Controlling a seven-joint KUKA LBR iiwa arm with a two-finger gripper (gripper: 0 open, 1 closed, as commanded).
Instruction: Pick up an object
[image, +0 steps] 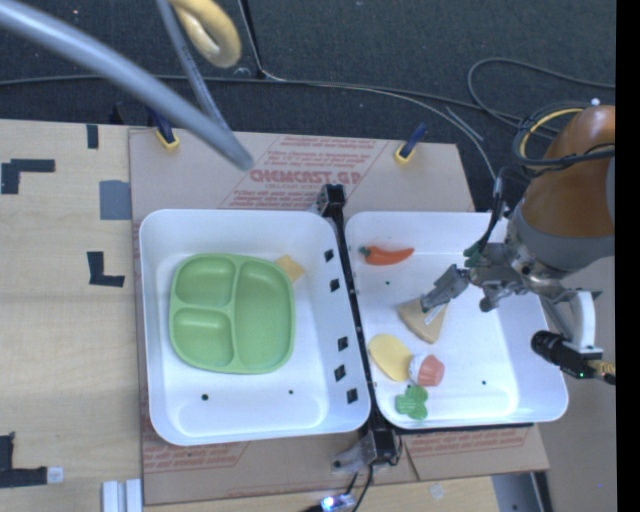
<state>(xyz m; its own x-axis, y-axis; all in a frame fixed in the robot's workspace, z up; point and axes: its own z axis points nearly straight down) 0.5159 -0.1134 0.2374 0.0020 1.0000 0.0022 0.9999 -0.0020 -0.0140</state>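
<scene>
Two shallow white bins sit side by side on the bench: the left bin (160, 390) holds a green divided plate (233, 312) with a small yellow piece (290, 267) at its upper right corner. The arm (565, 200) reaches in from the right over the right bin (500, 395). Its gripper (432, 302) sits low, touching or just above a pale wedge-shaped piece (421, 322); whether it is released or clenched cannot be told. Nearby lie a yellow piece (390, 355), an orange carrot-like piece (388, 255), a pink piece (431, 371) and a green piece (410, 402).
</scene>
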